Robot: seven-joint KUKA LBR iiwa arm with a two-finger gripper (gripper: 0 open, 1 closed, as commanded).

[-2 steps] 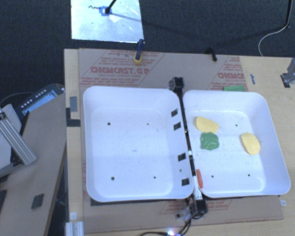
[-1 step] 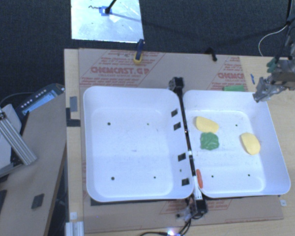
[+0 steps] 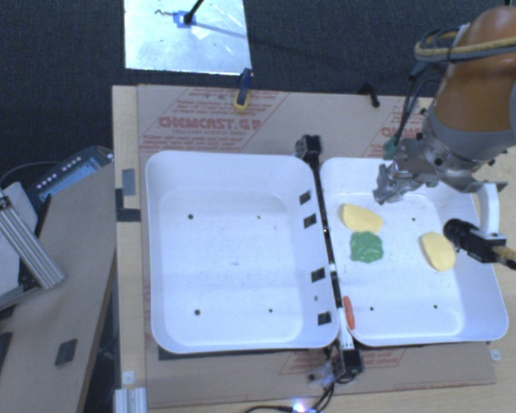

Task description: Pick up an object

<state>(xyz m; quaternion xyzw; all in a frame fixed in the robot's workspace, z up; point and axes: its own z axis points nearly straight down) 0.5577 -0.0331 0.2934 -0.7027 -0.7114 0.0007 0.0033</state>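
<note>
Three objects lie in the right bin (image 3: 464,321): a yellow piece (image 3: 361,218) near the bin's left side, a green crumpled piece (image 3: 366,247) just below it, and another yellow piece (image 3: 438,251) further right. My gripper (image 3: 389,189) hangs over the upper part of the right bin, just above and to the right of the first yellow piece. Nothing shows between its fingers.
The left bin (image 3: 232,248) sits beside the right one, joined by a black clip rail (image 3: 322,248). A small orange thing (image 3: 349,312) lies at the right bin's lower left edge. A yellow clamp (image 3: 241,101) stands behind the bins.
</note>
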